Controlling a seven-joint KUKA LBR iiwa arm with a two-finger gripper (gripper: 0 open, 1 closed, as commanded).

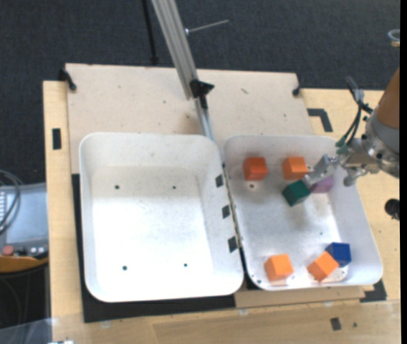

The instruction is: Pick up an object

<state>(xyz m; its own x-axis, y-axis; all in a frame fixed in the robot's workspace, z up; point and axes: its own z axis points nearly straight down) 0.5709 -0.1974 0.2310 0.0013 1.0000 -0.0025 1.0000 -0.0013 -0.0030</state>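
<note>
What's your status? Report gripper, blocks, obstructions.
Gripper over right bin, by purple block. Green block and orange block crowd it.

Both bins are white: the left bin (153, 213) is speckled with small dark dots, and the right bin (297, 221) holds four orange blocks, one at its 11 o'clock (255, 168). There is also a dark green block (297, 192), a blue block (339, 252) and a pale purple block (322, 185). The table (182, 95) is light tan, on dark grey carpet (46, 20).

Four orange blocks (255, 168), a tilted green block (297, 192), a blue one (340, 252), perhaps a purple one (323, 185), lie in the right bin (357, 221).
</note>
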